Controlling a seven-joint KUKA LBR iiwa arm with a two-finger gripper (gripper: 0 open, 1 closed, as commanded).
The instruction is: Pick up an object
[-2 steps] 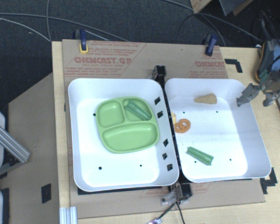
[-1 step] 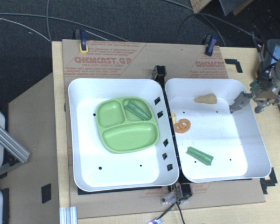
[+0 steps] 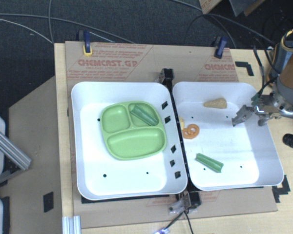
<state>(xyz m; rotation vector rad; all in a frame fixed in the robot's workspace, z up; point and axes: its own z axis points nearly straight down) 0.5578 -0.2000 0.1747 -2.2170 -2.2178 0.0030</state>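
The right bin (image 3: 263, 174) holds three small things: a tan wedge (image 3: 215, 103) near its far wall, an orange ring (image 3: 190, 130) by its left wall, and a green stick (image 3: 209, 162) toward the front. My gripper (image 3: 250, 118) hovers over the right bin's right side, to the right of the tan wedge and apart from it. Its fingers are spread open with nothing between them. In the left bin (image 3: 88, 174), a green divided plate (image 3: 133, 141) carries another green stick (image 3: 145, 114) in its far right compartment.
Black clips line the divider (image 3: 175, 145) between the two bins. Blue clamps (image 3: 87, 42) (image 3: 220, 46) hold the cardboard base at the far edge. Cables run across the dark floor behind the bench.
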